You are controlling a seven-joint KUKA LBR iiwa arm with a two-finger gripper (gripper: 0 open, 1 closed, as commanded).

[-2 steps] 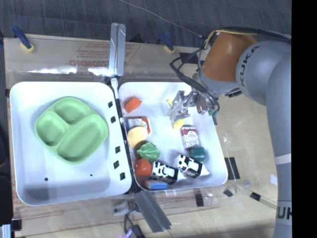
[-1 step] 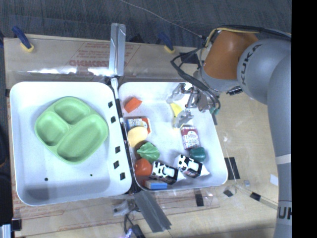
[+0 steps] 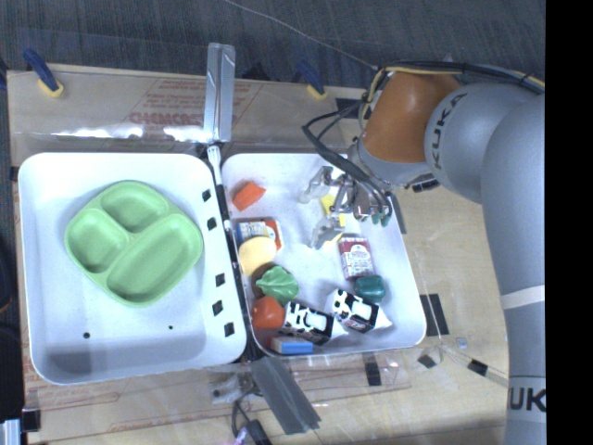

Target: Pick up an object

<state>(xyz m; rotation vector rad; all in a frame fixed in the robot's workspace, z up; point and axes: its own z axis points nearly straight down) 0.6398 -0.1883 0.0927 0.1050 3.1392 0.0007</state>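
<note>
My gripper (image 3: 319, 211) hangs over the upper middle of the right bin (image 3: 278, 170), with its fingers spread and open. One metal fingertip (image 3: 312, 189) points left and the other (image 3: 322, 237) sits lower. A small yellow piece (image 3: 337, 213) shows close to the base of the fingers; I cannot tell whether it is touched. An orange wedge (image 3: 247, 194) lies to the left of the gripper. A red-labelled packet (image 3: 355, 256) lies just below and right of it, with a dark green item (image 3: 370, 287) under that.
Along the right bin's left wall lie a yellow ball (image 3: 257, 254), a green leafy toy (image 3: 276, 283) and a red tomato (image 3: 267, 313). Two black-and-white patterned items (image 3: 309, 321) (image 3: 357, 311) and a blue block (image 3: 295, 346) lie at the front. A green divided plate (image 3: 134, 239) sits in the left bin (image 3: 56, 341).
</note>
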